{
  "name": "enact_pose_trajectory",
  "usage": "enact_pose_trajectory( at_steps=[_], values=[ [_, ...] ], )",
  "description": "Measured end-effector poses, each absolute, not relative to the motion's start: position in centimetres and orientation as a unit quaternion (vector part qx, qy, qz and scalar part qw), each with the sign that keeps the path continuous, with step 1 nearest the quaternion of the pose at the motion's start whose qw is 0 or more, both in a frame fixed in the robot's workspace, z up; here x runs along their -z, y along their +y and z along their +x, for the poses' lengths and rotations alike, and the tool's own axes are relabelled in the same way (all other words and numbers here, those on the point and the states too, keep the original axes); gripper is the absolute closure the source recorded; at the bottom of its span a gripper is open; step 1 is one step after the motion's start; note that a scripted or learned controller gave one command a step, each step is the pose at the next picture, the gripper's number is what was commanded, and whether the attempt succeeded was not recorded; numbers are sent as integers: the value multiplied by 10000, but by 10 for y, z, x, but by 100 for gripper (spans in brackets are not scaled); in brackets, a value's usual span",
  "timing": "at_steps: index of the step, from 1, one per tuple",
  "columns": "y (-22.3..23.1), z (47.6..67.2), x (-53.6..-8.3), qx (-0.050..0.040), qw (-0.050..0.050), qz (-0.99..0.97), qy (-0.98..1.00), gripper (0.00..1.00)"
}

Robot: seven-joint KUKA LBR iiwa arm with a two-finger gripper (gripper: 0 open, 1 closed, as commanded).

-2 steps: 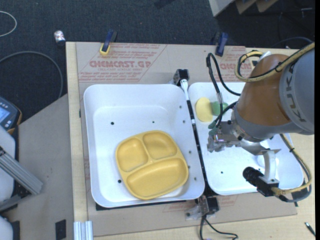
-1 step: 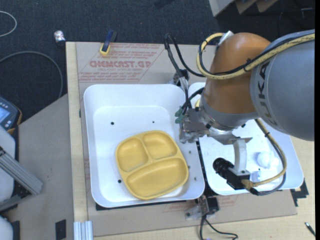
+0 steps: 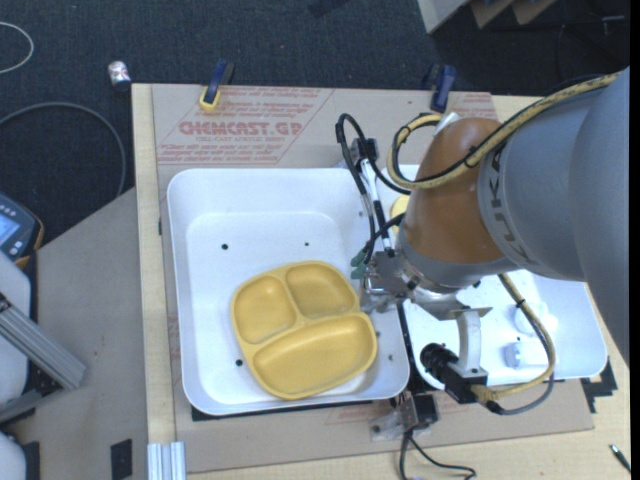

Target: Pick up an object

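You look down at a slant from above the bench point(image 3: 250, 118); both white bins point(image 3: 190, 268) fill mid-frame, arm point(image 3: 540, 188) entering right.

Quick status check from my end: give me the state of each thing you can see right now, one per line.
Yellow divided plate: lying flat, right side up, in the left bin, its compartments bare.
Left bin: on the bench, holding the plate.
Right bin: largely hidden under the arm.
Arm: reaching over the bins' shared edge, wrist beside the plate's right rim.

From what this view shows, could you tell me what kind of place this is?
Probably a robotics lab test bench: a cable-draped arm over white bins on a clamped board, with one yellow divided plate as the test object.
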State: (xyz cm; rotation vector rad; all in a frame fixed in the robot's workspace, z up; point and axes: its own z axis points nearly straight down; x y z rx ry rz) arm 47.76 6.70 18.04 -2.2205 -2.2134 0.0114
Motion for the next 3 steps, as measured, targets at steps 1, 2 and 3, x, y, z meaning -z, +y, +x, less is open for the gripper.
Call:
enact_pose_trajectory(
  at_steps=[1, 2, 3],
  values=[
    [110, 481, -374, 89, -44, -7045, -7097, 100],
    [127, 479, -322, -26, 22, -7064, -7078, 100],
    [80, 477, -211, -56, 32, -7094, -7048, 100]
  ],
)
